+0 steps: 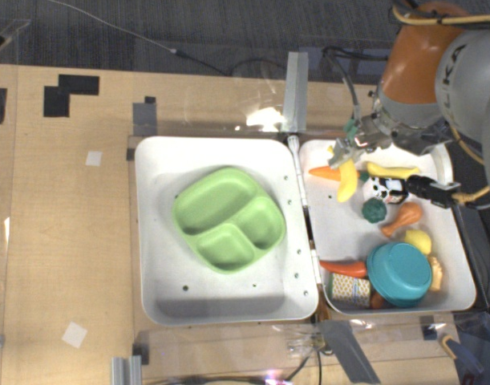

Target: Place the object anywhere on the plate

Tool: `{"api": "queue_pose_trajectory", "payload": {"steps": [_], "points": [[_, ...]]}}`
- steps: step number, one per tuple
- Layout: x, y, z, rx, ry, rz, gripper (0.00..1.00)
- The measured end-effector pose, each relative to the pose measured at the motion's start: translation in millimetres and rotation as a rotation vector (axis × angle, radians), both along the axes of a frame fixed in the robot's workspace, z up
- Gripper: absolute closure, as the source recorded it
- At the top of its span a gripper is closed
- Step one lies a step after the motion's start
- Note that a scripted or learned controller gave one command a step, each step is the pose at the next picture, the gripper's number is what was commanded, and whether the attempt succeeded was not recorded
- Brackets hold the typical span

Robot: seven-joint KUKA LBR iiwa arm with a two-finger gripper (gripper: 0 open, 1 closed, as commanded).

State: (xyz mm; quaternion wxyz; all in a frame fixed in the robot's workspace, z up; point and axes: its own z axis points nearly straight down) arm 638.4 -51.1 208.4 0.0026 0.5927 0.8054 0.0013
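Yellow plastic banana (pixel 346 181) hangs clamped in your end effector (pixel 346 156) over the right white bin's (pixel 461 287) far-left corner; next, carry it to the green divided plate (pixel 228 217).

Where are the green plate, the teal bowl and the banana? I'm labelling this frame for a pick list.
green plate (pixel 228 219): camera view, on the ridge between its compartments.
teal bowl (pixel 399 273): camera view, middle of its upturned base.
banana (pixel 347 181): camera view, middle of its yellow body.
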Motion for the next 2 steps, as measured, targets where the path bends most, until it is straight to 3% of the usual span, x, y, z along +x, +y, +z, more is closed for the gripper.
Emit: {"api": "queue_pose_trajectory", "payload": {"steps": [1,2], "points": [[-38.9,73.3,-19.1,0.001,0.002,0.335,1.0],[-50.1,130.1,-6.5,0.001,-0.001,0.41,1.0]]}}
